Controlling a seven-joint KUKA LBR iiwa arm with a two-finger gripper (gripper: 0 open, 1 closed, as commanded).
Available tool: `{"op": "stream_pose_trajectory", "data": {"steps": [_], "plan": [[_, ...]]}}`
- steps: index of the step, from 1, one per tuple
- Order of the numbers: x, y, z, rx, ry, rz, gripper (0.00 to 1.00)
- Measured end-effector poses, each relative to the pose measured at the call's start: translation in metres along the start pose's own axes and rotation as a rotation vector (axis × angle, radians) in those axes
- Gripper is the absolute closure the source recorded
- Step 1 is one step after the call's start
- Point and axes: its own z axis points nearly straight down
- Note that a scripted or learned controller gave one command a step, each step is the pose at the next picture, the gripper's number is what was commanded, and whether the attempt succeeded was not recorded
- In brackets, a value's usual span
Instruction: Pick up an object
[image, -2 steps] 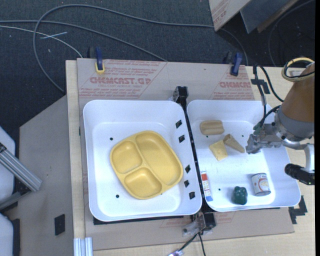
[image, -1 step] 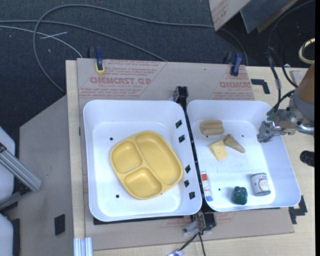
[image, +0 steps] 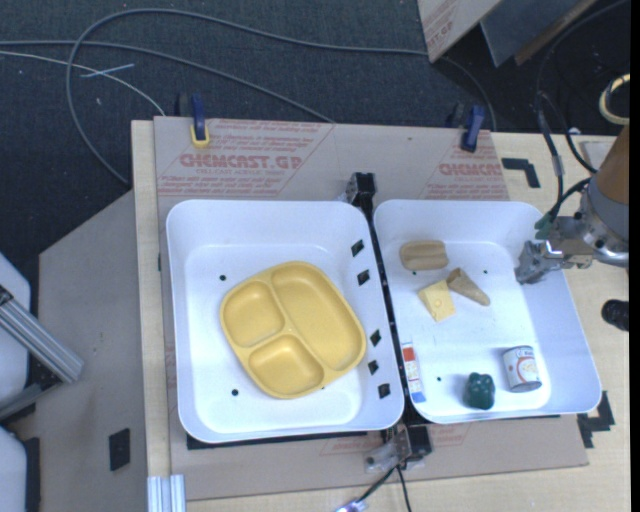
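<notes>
- Gripper (image: 532, 262) hangs over the right bin's (image: 560, 345) right edge; fingers too blurred to tell, seemingly nothing between them
- Can (image: 520, 367) and green object (image: 480, 391) near its front edge
- Bread (image: 424, 255) and cheese wedge (image: 437, 300) toward its back

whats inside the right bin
The right bin holds a tan bread-like piece, a yellow block, a tan wedge, a small can, a green object and a tube. Nothing looks covered.

Two blue clamps (image: 199, 122) (image: 472, 127) are fixed at the bench's far edge. A brown cardboard sheet (image: 330, 160) with red lettering is laid across the bench. Thin cables (image: 110, 70) are trailed over dark floor beyond the far-left corner.
</notes>
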Motion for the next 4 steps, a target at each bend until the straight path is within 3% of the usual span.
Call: {"op": "stream_pose_trajectory", "data": {"steps": [2, 4], "plan": [[0.101, 0.014, -0.008, 0.004, 0.004, -0.005, 1.0], [0.198, 0.05, -0.018, 0.0, 0.003, -0.005, 1.0]]}}
